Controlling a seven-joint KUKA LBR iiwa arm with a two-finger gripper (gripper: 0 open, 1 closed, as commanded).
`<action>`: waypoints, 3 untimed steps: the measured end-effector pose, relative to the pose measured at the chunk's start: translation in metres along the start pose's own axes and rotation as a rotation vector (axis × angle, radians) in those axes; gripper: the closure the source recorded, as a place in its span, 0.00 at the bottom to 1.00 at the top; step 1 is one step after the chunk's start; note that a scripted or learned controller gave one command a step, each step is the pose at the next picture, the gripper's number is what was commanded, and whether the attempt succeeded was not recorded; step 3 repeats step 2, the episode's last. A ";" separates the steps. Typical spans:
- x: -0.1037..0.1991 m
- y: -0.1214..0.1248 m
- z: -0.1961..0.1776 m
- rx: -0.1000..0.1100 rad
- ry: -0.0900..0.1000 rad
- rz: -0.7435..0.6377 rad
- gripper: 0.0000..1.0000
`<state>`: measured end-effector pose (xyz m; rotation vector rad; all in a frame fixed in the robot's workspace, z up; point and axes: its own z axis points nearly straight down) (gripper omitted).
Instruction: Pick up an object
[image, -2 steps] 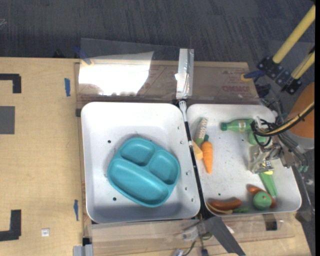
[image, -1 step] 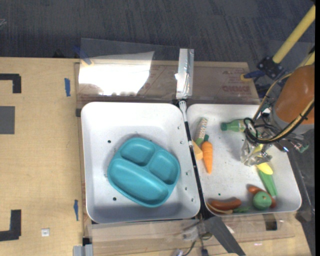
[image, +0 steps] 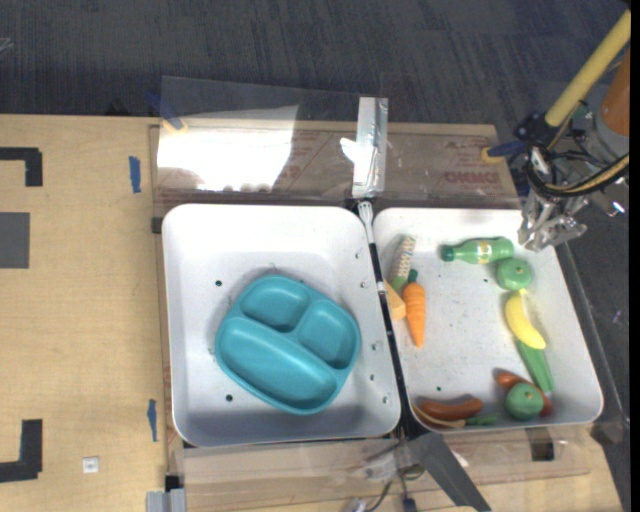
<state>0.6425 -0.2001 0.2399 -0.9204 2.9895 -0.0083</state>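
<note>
Claw (image: 547, 228), its spread impossible to tell, hovered at the right bin's (image: 590, 372) far edge, seemingly approaching; the bottle (image: 480, 251) just beside it needed a descent.

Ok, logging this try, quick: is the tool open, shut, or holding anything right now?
Tool: cannot be told; it sits at the right bin's far right corner, near the green bottle.

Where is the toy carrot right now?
The carrot lies in the right bin, near its left wall, just below a brush and left of the green bottle.
</note>
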 end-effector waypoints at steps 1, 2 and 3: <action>-0.016 -0.025 -0.108 0.000 0.000 0.027 1.00; -0.010 -0.034 -0.161 -0.005 0.001 -0.304 1.00; -0.010 -0.034 -0.161 -0.005 0.001 -0.304 1.00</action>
